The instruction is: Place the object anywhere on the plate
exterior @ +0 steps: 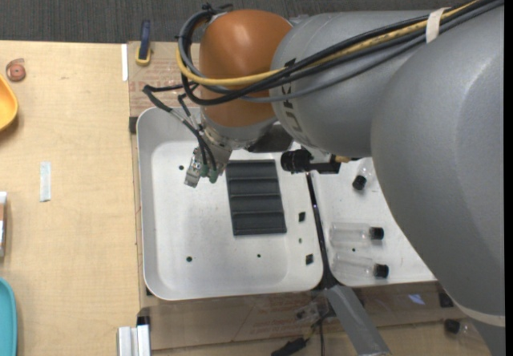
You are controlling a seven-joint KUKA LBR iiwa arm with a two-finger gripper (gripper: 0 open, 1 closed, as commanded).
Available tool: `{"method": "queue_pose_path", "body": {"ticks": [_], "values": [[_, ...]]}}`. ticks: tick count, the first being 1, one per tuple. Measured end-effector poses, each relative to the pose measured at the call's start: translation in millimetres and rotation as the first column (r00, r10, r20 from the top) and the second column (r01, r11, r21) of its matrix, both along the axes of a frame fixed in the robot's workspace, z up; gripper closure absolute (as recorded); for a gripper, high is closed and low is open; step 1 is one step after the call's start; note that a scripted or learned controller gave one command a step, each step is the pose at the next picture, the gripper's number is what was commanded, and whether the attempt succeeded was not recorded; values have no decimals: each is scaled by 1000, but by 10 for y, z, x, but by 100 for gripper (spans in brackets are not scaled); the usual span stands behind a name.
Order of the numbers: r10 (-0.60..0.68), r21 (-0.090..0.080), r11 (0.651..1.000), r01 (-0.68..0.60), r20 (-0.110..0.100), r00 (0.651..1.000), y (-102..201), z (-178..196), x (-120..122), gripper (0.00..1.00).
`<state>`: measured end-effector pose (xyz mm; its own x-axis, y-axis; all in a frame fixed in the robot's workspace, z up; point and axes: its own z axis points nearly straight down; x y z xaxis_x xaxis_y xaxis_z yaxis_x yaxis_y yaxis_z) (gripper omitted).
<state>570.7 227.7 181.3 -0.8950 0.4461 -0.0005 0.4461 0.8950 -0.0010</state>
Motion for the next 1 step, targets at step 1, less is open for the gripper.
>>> {"method": "queue_pose_path", "body": {"ticks": [1], "values": [[6, 1, 1000, -6, 0, 1000, -2, 290, -103, 100]]}}
